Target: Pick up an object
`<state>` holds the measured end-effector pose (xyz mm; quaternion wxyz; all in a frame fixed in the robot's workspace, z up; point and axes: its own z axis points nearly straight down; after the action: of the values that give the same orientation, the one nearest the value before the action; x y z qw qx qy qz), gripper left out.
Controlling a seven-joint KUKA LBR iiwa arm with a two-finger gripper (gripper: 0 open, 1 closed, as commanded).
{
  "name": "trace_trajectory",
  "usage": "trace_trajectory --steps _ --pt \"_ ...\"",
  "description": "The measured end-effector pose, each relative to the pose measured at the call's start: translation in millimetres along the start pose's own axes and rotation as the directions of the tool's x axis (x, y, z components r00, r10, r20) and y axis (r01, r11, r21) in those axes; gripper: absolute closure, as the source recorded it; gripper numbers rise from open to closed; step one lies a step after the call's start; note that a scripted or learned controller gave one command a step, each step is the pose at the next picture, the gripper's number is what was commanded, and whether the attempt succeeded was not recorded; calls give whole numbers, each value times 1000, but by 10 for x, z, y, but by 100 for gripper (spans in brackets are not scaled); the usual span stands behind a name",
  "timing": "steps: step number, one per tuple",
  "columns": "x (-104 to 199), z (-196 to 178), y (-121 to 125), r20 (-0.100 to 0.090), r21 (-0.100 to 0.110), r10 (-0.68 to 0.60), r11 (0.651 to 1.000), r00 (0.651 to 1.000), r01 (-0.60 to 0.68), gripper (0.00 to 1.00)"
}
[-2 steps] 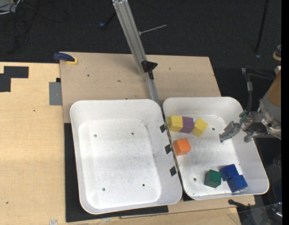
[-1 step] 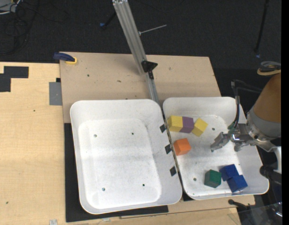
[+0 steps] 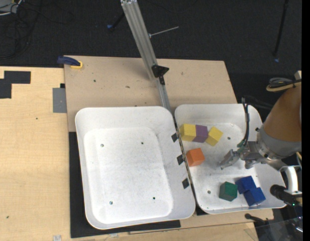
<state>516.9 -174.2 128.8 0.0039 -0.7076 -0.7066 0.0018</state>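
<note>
1. Reaching in from the right, the arm hangs its gripper low over the right bin; fingers spread apart, nothing between them.
2. Right bin: two yellow blocks flank a purple block in a touching row near the far side.
3. Orange block sits by the divider, left of the gripper.
4. Green block and blue blocks lie nearer, just beside each other.
5. Left bin: white, speckled floor.

No readable text, labels, brands, numbers or signs anywhere: none on the two shallow white plastic bins, the small coloured cubes, or the pale wooden bench.
</note>
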Motion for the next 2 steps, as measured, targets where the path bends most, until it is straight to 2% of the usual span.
trace_trajectory --steps 1,2 --pt "-19 -122 2 1 -3 8 1000 1000 -8 100" --pt "-33 -540 3 3 -9 2 1000 1000 -2 100"
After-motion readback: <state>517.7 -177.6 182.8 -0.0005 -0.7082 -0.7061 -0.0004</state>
